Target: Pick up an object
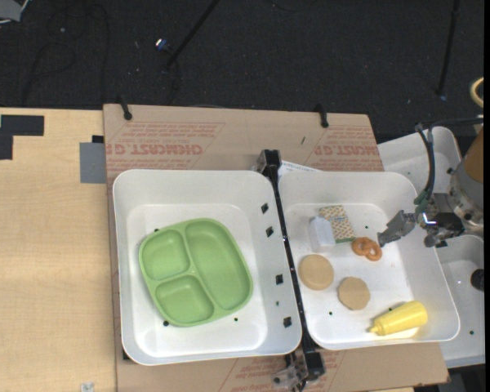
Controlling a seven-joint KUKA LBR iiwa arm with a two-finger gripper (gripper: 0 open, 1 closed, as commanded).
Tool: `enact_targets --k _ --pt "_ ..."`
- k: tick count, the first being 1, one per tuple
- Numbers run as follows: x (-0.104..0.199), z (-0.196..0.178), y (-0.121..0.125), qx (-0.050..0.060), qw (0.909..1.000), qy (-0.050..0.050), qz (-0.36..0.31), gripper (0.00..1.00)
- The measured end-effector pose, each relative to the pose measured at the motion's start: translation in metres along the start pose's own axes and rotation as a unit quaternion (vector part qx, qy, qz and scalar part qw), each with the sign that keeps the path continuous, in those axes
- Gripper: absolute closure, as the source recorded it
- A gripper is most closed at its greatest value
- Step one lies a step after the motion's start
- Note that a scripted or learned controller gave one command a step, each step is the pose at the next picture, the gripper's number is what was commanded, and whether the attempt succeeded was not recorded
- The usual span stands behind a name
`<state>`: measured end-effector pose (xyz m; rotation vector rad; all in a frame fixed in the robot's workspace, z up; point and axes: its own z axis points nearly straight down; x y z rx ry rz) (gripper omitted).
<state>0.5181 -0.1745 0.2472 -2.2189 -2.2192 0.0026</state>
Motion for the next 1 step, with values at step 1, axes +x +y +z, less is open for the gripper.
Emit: enact_targets --k 1 --pt "-0.0032 0.0458 -0.0063 0.002 1.0 0.001 0.0 0.0"
